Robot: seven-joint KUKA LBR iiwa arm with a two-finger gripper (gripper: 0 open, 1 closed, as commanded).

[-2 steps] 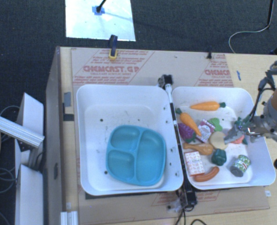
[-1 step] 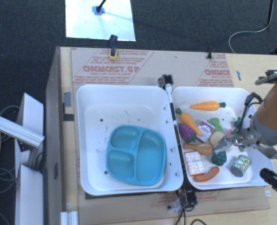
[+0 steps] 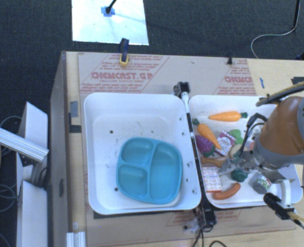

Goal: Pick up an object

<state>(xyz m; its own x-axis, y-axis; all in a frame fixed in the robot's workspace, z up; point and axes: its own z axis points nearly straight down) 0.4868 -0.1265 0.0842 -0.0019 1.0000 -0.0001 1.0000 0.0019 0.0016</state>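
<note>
The left shallow white plastic bin (image 3: 98, 138) carries a light blue divided plastic tray (image 3: 149, 170) lying flat toward its near right side, while the grey arm with the orange band (image 3: 288, 133) reaches into the right white bin (image 3: 203, 104) from the right. The gripper (image 3: 238, 163) sits low among the toy food, and whether it grips anything cannot be told. Around it lie an orange toy carrot (image 3: 226, 116) at the far side, a second orange carrot (image 3: 207, 133) beside a purple toy vegetable (image 3: 205, 145), a small dark green piece (image 3: 239, 175), and an orange-red toy sausage (image 3: 226, 191) at the near edge.

We have 1 fixed camera above the bench (image 3: 141, 68), looking down at a slant; both bins fit, left bin (image 3: 98, 153) central, arm (image 3: 288, 130) entering right.
</note>
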